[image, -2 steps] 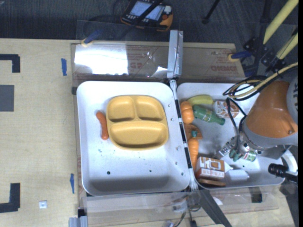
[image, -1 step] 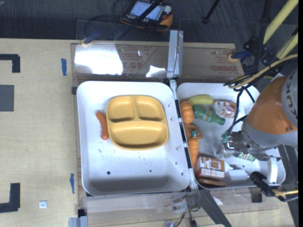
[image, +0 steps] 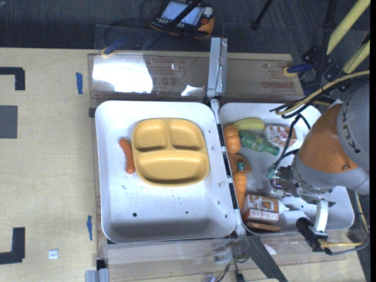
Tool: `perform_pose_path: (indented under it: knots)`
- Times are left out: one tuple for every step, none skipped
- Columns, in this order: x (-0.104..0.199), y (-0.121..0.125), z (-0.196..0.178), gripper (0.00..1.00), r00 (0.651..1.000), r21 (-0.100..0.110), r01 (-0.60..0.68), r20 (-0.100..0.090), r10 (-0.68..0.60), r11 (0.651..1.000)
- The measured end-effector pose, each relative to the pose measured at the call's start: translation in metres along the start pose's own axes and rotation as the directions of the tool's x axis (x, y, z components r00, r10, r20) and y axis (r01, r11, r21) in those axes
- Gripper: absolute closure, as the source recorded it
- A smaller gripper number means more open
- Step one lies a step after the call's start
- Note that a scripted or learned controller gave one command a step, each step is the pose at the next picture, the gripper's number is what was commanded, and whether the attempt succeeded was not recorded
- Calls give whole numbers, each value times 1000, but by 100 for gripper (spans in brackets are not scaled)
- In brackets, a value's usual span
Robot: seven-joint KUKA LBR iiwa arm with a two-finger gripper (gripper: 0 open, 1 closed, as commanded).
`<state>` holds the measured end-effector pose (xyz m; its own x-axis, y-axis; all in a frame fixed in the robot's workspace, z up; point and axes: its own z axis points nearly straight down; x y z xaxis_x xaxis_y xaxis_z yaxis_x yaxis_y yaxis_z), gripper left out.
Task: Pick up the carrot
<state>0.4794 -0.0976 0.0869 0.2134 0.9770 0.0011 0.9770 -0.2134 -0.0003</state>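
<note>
The carrot (image: 239,185) is a short orange piece lying along the left wall of the right bin (image: 341,213), its upper end under a small brown item. The gripper (image: 281,180) hangs low over the middle of the right bin, about a hand's width to the right of the carrot. The grey and orange wrist (image: 322,151) hides much of it. Nothing shows between the gripper and the carrot.
In the right bin lie an orange round fruit (image: 231,140), a yellow banana (image: 249,124), a green bottle (image: 257,143), a snack packet (image: 279,135) and a brown box (image: 261,210). The left bin (image: 158,210) bears a yellow divided tray (image: 170,151) and an orange-red sausage (image: 127,155).
</note>
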Motion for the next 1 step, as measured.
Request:
perform_pose_path:
  knots:
    - [-14,5,0,100,984,-5,-180,-2,180,984]
